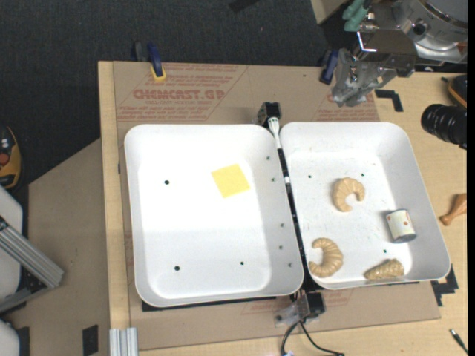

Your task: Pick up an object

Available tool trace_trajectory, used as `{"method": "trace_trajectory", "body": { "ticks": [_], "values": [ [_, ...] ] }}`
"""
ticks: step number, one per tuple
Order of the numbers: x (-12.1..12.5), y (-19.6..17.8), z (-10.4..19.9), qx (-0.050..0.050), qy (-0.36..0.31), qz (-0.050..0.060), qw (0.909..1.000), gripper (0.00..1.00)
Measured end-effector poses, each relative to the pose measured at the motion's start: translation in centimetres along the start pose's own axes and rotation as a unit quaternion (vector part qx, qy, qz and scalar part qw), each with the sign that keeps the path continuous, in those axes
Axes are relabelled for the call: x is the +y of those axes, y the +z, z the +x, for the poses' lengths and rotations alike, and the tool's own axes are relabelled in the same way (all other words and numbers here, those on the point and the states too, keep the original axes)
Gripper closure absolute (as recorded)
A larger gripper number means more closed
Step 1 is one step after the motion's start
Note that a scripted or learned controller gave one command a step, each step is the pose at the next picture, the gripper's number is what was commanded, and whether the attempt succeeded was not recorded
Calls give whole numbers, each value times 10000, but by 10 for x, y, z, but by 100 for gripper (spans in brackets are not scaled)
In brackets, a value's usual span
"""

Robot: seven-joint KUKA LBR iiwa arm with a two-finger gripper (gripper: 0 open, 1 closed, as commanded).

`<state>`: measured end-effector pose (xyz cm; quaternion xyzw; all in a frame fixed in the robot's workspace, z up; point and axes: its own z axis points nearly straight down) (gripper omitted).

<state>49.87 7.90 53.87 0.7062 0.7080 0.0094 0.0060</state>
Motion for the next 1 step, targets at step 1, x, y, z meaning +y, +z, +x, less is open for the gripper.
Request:
{"method": "trace_trajectory", "body": {
  "ticks": [1],
  "values": [
    [-7,134,53,-36,-15,180,9998,100]
  ]
}}
